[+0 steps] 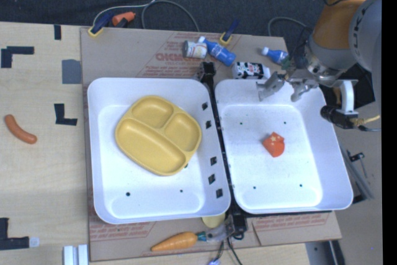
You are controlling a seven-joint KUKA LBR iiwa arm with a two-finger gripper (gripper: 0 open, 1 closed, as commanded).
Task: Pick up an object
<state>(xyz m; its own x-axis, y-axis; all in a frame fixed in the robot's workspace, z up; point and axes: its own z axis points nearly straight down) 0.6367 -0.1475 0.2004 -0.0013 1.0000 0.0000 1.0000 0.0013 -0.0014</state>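
Observation:
A small red-orange object (273,144), like a toy tomato or strawberry, lies near the middle of the right white bin (310,195). My gripper (283,89) hovers over that bin's far edge, above and behind the red object and well apart from it. Its two grey fingers (269,87) stand spread, and nothing sits between them. The orange-banded arm comes in from the upper right.
A yellow divided plate (159,134) lies in the left bin (99,133). Behind the bins sit clamps and small bottles (211,49). A toy carrot (175,241) lies at the front edge, and a toy sausage (20,129) rests on the bench at far left.

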